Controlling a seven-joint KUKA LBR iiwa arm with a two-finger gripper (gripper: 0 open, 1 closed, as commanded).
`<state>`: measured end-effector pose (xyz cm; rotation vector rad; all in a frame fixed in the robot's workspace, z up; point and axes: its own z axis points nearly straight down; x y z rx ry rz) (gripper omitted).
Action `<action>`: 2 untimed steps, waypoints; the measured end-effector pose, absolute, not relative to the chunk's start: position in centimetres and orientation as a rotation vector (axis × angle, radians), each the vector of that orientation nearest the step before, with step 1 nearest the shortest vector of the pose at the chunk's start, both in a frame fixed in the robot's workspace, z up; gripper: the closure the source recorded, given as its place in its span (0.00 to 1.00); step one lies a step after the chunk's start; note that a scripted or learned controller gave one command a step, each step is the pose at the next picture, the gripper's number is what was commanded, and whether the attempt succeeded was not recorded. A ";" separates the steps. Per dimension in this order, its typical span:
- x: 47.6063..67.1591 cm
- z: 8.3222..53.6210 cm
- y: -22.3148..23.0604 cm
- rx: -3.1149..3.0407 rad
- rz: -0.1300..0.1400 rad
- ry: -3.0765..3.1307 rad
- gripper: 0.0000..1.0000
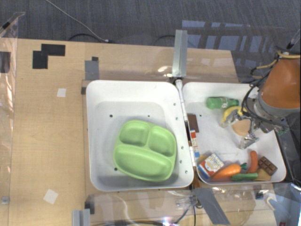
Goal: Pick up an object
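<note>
Under my gripper (248, 140): tan round object (240, 127), yellow banana (229, 113) touching it. Finger state I cannot tell. Risk I see: crowding, fingers push neighbour, grasp slips off.

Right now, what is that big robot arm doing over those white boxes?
The robot arm is reaching into the right bin, and its gripper sits low among the toy food there. Close by are a green bottle, a banana and a tan round piece. Nearer the front lie a carrot, a sausage and a chocolate bar. Nothing shows between its fingers. The left bin holds a green divided plate.
</note>
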<state>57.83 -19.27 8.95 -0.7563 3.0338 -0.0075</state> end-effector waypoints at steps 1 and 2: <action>61.0 8.9 -14.0 -0.738 -0.002 3.039 0.00; 67.2 9.0 -11.4 -1.270 -0.007 2.859 0.00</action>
